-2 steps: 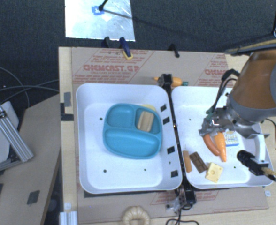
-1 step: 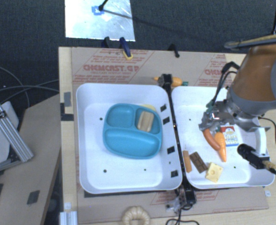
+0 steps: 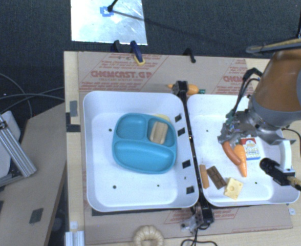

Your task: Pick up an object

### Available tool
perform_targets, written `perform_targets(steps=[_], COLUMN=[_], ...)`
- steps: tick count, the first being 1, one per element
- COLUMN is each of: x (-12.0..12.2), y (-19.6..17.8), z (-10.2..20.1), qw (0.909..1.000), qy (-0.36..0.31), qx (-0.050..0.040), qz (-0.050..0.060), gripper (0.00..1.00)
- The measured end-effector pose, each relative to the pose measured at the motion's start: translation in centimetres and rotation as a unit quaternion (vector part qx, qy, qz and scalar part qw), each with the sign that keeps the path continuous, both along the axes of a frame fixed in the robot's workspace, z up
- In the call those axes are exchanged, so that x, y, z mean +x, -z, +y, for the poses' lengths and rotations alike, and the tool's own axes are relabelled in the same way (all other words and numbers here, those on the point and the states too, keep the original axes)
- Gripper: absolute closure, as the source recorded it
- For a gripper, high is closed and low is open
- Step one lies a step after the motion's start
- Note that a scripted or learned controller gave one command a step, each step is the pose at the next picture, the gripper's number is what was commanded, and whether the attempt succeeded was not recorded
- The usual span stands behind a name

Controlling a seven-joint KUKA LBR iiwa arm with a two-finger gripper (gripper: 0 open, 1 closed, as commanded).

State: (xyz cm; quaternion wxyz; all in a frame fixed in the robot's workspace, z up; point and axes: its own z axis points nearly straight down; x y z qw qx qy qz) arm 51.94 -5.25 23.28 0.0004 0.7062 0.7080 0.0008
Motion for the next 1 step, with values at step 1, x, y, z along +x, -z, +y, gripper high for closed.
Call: perform_targets(steps=[1], x=[-0.62], y=[0.69], z=[0.57], qw=[1.0], qy=[-0.001], qx=[-0.0003], qz=[0.0], gripper=[1.0])
